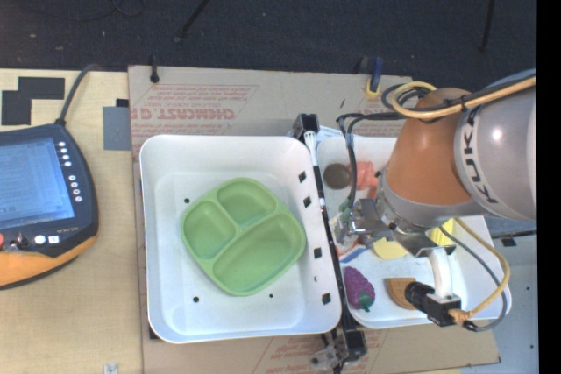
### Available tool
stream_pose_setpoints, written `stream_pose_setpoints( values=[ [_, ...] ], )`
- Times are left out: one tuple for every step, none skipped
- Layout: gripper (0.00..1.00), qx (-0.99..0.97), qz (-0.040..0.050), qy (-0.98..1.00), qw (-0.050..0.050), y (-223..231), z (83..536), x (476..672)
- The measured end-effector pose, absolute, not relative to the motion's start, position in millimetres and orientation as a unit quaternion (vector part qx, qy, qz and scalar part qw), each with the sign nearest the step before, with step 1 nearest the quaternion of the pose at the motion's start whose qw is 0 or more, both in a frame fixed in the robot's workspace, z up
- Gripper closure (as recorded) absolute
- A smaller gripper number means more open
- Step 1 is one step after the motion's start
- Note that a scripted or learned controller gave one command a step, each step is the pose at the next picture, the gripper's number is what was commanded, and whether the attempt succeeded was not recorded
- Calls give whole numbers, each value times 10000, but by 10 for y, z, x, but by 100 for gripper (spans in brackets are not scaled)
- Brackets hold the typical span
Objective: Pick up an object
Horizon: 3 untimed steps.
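My gripper hangs low over the left part of the right bin, under the grey and orange wrist, which hides much of the bin floor. Just below the gripper lies a purple eggplant-shaped toy with a green tip. A yellow piece sits to the gripper's right, partly under the wrist. Further back lie a brown round object and a red-orange object. A tan-brown piece rests near the front of the bin.
The left bin holds a green divided plate at its middle. A black divider with clips runs between the two bins. A tablet-like pendant lies on the bench at far left.
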State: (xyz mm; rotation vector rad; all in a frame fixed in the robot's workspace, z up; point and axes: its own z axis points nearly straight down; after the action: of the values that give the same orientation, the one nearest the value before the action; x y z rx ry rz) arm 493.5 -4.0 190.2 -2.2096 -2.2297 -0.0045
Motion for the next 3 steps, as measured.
stream_pose_setpoints(
  values=[
    [100, -7069, -7, -7073, -24, -768, 1059, 5399],
    [0, -7073, 18, -7069, 24, -760, 1019, 5375],
    [0, -7059, 2, -7083, 14, -843, 881, 5950]
  ],
)
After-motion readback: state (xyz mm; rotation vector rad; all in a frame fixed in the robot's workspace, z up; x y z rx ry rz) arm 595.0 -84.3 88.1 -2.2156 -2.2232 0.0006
